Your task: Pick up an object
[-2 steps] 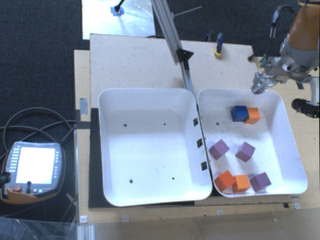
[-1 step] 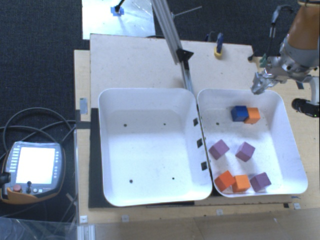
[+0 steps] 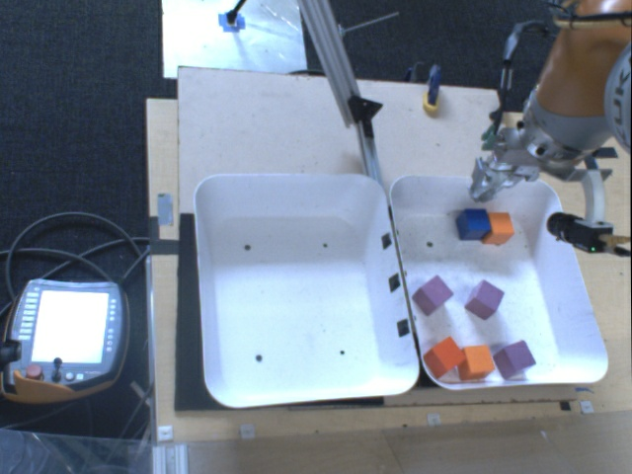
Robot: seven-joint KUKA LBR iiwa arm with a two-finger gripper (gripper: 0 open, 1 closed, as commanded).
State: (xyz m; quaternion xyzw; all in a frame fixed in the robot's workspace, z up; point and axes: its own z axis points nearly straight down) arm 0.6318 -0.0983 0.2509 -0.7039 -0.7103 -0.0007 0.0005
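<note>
In the right bin (image 3: 578, 304) lie several small cubes. A blue cube (image 3: 473, 224) and an orange cube (image 3: 499, 228) touch each other near the bin's far wall. Two purple cubes (image 3: 433, 294) (image 3: 484, 299) sit in the middle. Near the front wall are two orange cubes (image 3: 445, 355) (image 3: 477, 362) and a third purple cube (image 3: 514, 358). My gripper (image 3: 486, 188) hangs just above and behind the blue cube, pointing down, with nothing seen between its fingers.
The left bin (image 3: 212, 294) stands beside the right one, sharing a raised middle rim (image 3: 395, 284). A slanted metal pole (image 3: 341, 67) rises behind the bins. A teach pendant (image 3: 64, 339) lies at the far left. A yellow and blue clamp (image 3: 433, 92) sits on the board.
</note>
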